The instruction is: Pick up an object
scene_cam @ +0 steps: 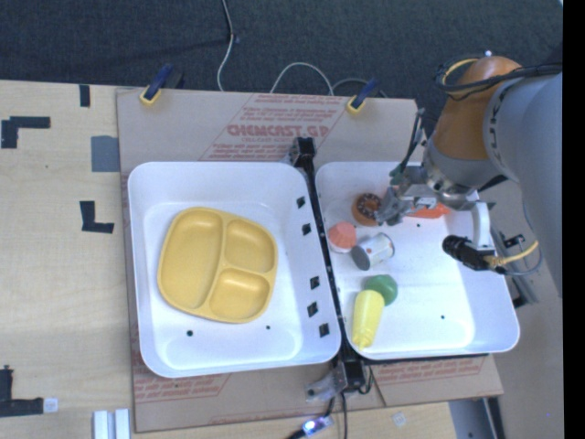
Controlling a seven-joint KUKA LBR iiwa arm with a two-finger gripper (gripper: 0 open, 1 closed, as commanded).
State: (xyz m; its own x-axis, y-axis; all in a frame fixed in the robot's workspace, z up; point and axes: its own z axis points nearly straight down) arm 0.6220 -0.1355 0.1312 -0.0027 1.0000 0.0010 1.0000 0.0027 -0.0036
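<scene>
Two shallow white bins side by side on a brown cardboard sheet [274, 131], sharing a dark divider down the middle. Left bin [146, 337] taken up mostly by a yellow divided plate [218, 264], lying flat with a margin of bare white floor on every side. Right bin [475, 332] crowded toward its left and upper part, bare and roomy along its right half and lower right corner. Grey arm with orange band [462, 122] entering from the right, gripper [395, 210] low over the upper middle of the right bin, hard up against a small brown round object [366, 208] and an orange piece [428, 212] just to its right; jaws too hidden to call open or closed. Yellow bottle with green cap [369, 310] lying flat near the divider in the lower left of the right bin, long axis close to vertical in the view, cap end pointing up and slightly right, base toward the near rim. Small silver cup [372, 249] on its side just above the cap, a salmon disc [342, 235] beside it to the left.
</scene>
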